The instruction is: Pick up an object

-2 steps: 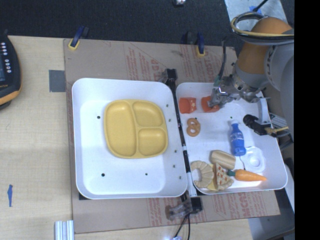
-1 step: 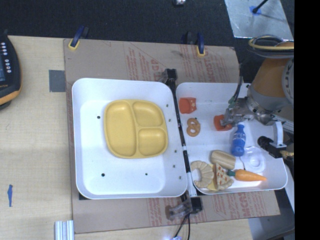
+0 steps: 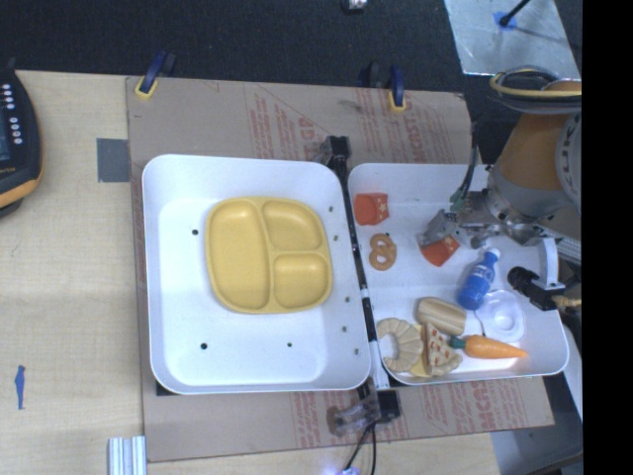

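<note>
gripper sits low in the right bin, right over the orange-red block. can't tell the fingers' state. i'd centre on it, clear of the blue bottle.

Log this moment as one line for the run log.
gripper: right bin, at orange-red block | grasp: unconfirmed | left bin: yellow divided tray

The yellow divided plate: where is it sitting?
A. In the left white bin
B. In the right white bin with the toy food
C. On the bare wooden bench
A: the yellow divided plate lies alone inside the left white bin, while the toy food is in the right white bin.
</note>
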